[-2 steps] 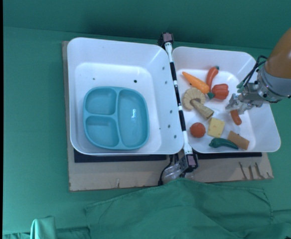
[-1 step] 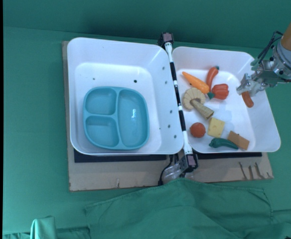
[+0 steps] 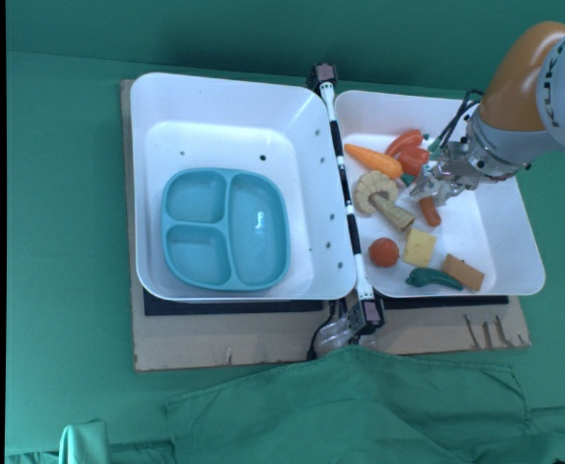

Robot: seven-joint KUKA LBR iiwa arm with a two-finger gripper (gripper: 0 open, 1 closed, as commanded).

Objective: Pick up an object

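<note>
The right bin (image 3: 511, 228) holds several toy foods. My gripper (image 3: 435, 190) is low over the middle of this bin, just above a small orange-red sausage-like piece (image 3: 429, 212). An orange carrot (image 3: 372, 160) and a red pepper (image 3: 408, 148) lie to the gripper's left. A pale cauliflower (image 3: 371, 188) with a beige stem (image 3: 397, 217) sits further left. Nearer the front lie a red tomato (image 3: 383, 251), a yellow cheese block (image 3: 420, 247), a green vegetable (image 3: 432, 278) and an orange wedge (image 3: 463, 272). Nothing is visibly held.
The left bin (image 3: 166, 100) holds a teal divided plate (image 3: 224, 228). A hinged divider bar (image 3: 345, 191) runs between the two bins. Green cloth covers the bench around them, with a fold at the front (image 3: 360, 404). The arm (image 3: 529, 75) comes in over the right bin's far right corner.
</note>
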